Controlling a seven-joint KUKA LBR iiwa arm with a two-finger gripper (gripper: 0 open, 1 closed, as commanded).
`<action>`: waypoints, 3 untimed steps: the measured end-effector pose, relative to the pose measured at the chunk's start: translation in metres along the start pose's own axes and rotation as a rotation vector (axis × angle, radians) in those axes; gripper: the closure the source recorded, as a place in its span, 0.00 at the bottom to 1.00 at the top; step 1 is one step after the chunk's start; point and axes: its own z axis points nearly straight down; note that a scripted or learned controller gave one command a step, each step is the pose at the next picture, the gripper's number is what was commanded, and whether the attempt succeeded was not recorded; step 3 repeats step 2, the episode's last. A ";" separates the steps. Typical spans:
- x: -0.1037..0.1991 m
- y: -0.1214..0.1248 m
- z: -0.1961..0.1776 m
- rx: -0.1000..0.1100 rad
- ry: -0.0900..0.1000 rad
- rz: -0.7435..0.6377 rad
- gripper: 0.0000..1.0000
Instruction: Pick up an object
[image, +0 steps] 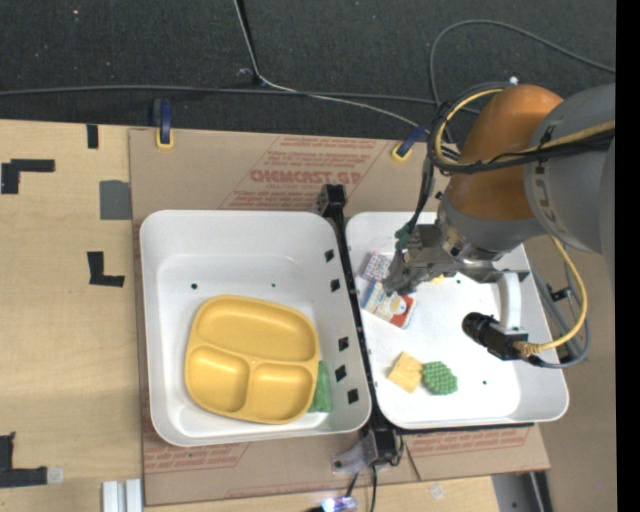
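Camera view, looking down on the bench: the grey arm (560, 150) with its orange band reaches in from the right and hangs over the right bin (530, 400). Its gripper (400, 283) is low over the upper left part of that bin, right above a small cluster of packets (388, 297) showing red, blue and white; whether the tool is spread or pressed together cannot be told, since the wrist hides it. Nearer the front of the same bin lie a yellow block (405, 372) and, just beside it on the right, a green knobbly object (439, 378), both apart from the gripper. The left bin (160, 250) holds a yellow divided tray (252, 358), with a green item (321, 388) tucked against the tray's right edge by the bin wall
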 end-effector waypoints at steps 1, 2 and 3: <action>0.057 0.010 -0.006 0.000 0.001 -0.002 1.00; 0.116 0.012 -0.007 0.001 0.000 -0.001 1.00; 0.116 0.012 -0.007 0.001 0.000 -0.001 1.00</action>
